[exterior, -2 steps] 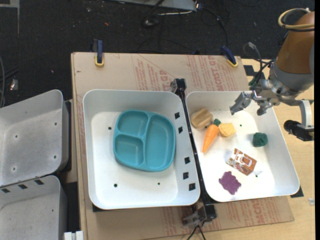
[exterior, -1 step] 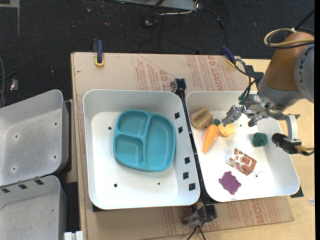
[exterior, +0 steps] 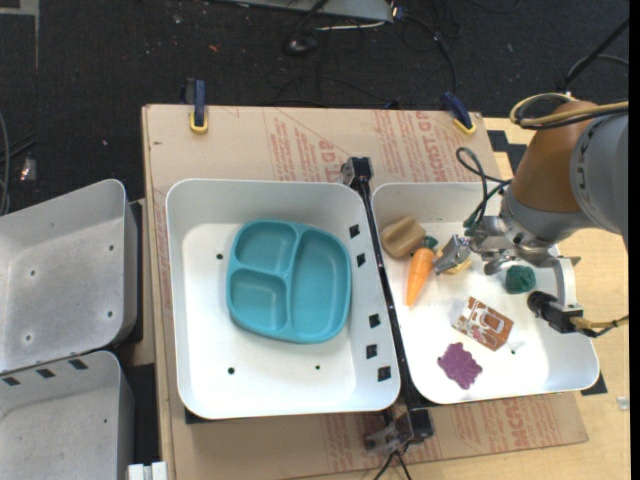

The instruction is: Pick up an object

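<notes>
While your arm (exterior: 570, 183) reaches in from the right, its gripper (exterior: 455, 256) hangs low over the right-hand bin (exterior: 575, 373), just beside the green top of a toy carrot (exterior: 418, 275). From this angle you cannot tell how the gripper is set, and nothing can be made out in its grasp. The carrot lies on the bin floor near the divider between the two bins, its orange tip pointing toward the near edge. Just beyond it, toward the far corner, rests a tan, bread-like piece (exterior: 402, 235). A dark green lump (exterior: 519, 279) sits partly under the wrist hardware, to the right of the gripper. Nearer the front, a small brown-and-white packet (exterior: 483, 324) lies tilted on the floor, and a purple, bumpy piece (exterior: 460, 365) lies just in front of it, close but apart. Look to the left-hand bin (exterior: 200, 368) and you see a teal divided plate (exterior: 290, 280) lying flat near its middle, well apart from the gripper. Both bins rest on a cardboard sheet (exterior: 280, 138) clamped to the bench.
</notes>
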You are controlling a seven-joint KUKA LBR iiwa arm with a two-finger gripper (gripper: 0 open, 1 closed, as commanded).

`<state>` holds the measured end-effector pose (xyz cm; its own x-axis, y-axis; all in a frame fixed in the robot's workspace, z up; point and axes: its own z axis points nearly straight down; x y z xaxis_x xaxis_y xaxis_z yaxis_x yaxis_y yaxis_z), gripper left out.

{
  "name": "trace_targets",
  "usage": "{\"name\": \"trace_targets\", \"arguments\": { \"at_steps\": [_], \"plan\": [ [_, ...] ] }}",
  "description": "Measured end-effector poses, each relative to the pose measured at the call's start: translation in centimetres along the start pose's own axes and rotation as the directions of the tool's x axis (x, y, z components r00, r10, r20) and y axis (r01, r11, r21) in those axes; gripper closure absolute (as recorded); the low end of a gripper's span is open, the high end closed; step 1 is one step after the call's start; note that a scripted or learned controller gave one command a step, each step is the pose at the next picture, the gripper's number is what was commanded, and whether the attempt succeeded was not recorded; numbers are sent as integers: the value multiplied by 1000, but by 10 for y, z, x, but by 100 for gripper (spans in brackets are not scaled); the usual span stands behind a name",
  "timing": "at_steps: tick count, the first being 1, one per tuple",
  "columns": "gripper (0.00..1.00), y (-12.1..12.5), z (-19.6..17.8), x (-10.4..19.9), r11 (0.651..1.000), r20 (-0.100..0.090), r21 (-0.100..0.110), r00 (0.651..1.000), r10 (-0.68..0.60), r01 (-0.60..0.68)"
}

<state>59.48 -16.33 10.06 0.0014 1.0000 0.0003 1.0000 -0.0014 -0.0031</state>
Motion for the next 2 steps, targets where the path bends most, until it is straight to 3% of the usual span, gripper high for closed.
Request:
{"name": "trace_targets", "arguments": {
  "at_steps": [1, 2],
  "plan": [
    [0, 0, 8, 0, 1000, 1, -2, 1000, -1, 1],
    [100, 1, -2, 0, 1000, 1, -4, 1000, 0, 0]
  ]
}}
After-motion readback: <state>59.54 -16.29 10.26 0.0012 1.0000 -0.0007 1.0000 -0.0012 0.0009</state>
